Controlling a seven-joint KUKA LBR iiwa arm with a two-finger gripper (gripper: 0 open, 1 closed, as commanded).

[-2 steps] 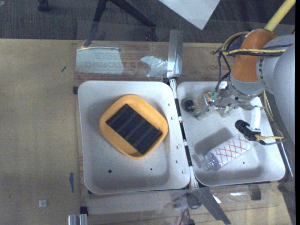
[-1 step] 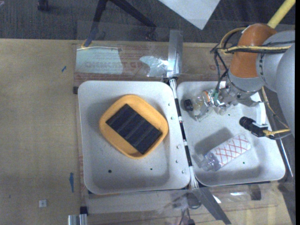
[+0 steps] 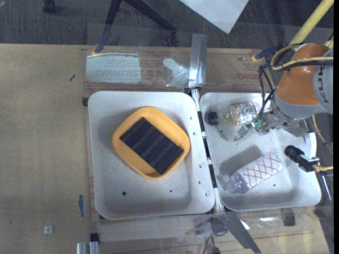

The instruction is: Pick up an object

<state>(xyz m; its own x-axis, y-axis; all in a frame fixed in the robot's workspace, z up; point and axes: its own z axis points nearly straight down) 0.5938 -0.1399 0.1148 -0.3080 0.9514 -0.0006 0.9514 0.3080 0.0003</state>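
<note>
Right bin (image 3: 312,194), upper part: my gripper (image 3: 253,125) down beside clear bottle (image 3: 233,115), touching or nearly so; can't tell finger state. Below gripper: plastic bottle with red lattice label (image 3: 254,172), lying flat. Far left of gripper, left bin (image 3: 100,157): yellow tray with dark slatted insert (image 3: 151,142).

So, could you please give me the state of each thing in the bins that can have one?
Yellow tray with the dark ribbed insert: lying flat in the left bin, tilted diagonally to its walls.
Small clear bottle with the black cap: on its side in the right bin, cap on.
Clear bottle with the red lattice label: on its side, untouched.
Gripper: low beside the small bottle.
</note>
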